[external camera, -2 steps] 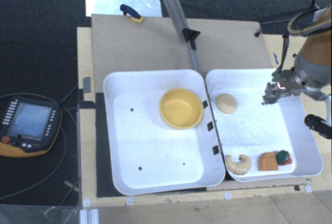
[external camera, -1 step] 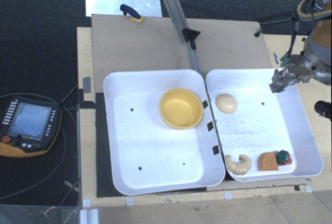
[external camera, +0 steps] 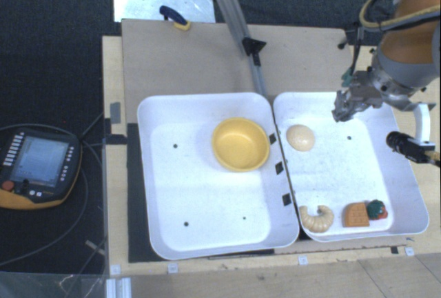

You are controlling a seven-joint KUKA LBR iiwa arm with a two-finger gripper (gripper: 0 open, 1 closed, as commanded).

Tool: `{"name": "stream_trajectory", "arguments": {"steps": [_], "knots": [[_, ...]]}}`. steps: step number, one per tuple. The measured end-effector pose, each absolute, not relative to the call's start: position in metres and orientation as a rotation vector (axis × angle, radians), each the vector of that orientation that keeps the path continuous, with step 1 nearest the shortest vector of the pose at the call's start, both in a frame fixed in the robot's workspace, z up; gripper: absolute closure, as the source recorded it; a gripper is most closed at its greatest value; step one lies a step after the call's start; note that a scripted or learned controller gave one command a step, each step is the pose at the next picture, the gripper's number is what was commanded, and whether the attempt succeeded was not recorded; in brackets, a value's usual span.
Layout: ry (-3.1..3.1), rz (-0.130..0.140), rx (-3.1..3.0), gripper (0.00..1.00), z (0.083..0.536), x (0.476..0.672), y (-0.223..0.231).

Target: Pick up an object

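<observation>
At the far left, on dark carpet, lies one teach pendant (external camera: 36,169) with a grey screen and an orange-yellow rim. Next comes the left bin (external camera: 162,221), smooth white plastic with rounded corners, holding one glossy yellow bowl (external camera: 240,144), round and shallow. The right bin (external camera: 406,207), of the same white plastic, touches it along the middle seam. It holds four things: a smooth cream egg-shaped piece (external camera: 300,137) near its upper left, a ribbed pale croissant-like curl (external camera: 317,218) at its lower left, a flat orange square cracker (external camera: 356,214) beside that, and a small red-and-green piece (external camera: 376,209) touching the cracker. The gripper (external camera: 343,110) hangs over the right bin's upper part, apart from the egg-shaped piece; whether its jaws are parted cannot be told.
</observation>
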State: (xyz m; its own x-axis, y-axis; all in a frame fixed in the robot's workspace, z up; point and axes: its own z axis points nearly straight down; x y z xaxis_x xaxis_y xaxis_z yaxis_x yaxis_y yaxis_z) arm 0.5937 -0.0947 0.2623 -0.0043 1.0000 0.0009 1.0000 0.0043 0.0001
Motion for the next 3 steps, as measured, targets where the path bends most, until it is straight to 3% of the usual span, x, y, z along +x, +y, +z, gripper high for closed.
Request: {"name": "stream_trajectory", "arguments": {"steps": [3], "knots": [[-2.226, -0.002, -2.216, 1.0, 0.247, 0.637, 0.056]]}}
